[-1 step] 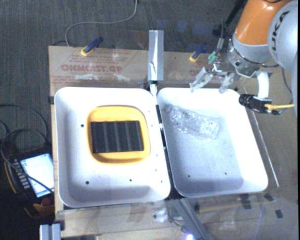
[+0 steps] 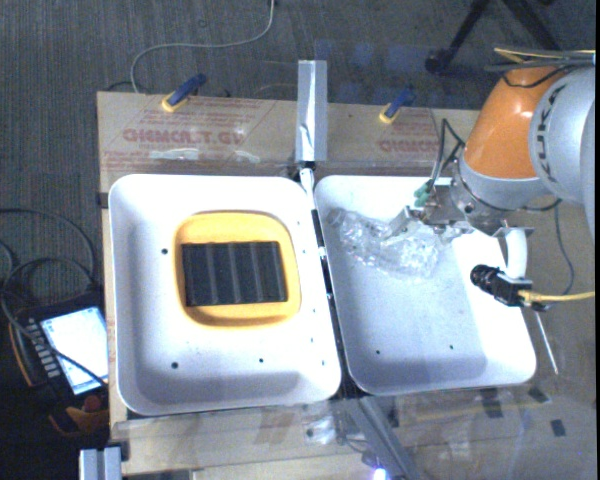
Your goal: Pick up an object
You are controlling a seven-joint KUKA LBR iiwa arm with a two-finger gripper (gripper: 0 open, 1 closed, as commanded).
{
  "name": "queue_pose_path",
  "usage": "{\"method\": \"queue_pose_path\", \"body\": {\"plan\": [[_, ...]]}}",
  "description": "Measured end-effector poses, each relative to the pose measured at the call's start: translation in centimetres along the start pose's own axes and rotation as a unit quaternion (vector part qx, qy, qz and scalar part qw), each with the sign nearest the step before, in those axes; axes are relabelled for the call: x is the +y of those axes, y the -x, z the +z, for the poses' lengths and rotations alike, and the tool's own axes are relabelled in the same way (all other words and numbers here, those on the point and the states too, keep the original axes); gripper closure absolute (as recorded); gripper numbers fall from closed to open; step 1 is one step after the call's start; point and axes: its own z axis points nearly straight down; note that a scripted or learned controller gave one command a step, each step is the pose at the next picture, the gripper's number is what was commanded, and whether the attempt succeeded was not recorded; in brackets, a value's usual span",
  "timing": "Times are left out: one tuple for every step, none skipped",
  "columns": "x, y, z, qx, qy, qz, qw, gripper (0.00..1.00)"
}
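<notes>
A crumpled clear plastic object (image 2: 385,243) lies in the upper half of the right bin (image 2: 450,353). A yellow rounded frame with a black ribbed insert (image 2: 235,268) lies flat in the middle of the left bin (image 2: 140,218). My gripper (image 2: 430,211) hangs over the upper right part of the right bin, right at the clear plastic's right end. The wrist and its cabling hide the gripper's tip. Whether it touches the plastic is not visible.
The arm with its orange band (image 2: 520,118) comes in from the right over the right bin's far corner. A black fitting with a yellow cable (image 2: 500,283) hangs over that bin's right side. A metal post (image 2: 310,108) stands behind the gap between the bins.
</notes>
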Motion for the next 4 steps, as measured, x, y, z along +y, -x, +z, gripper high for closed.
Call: {"method": "queue_pose_path", "body": {"plan": [[1.8, 5.0, 7.5, -0.002, 0.007, -0.127, 0.9919, 0.0], [1.8, 5.0, 7.5, -0.002, 0.007, -0.127, 0.9919, 0.0], [7.8, 3.6, 6.2, -0.001, 0.003, -0.086, 0.9963, 0.0], [6.7, 7.3, 7.4, -0.002, 0.003, -0.138, 0.9905, 0.0]]}}
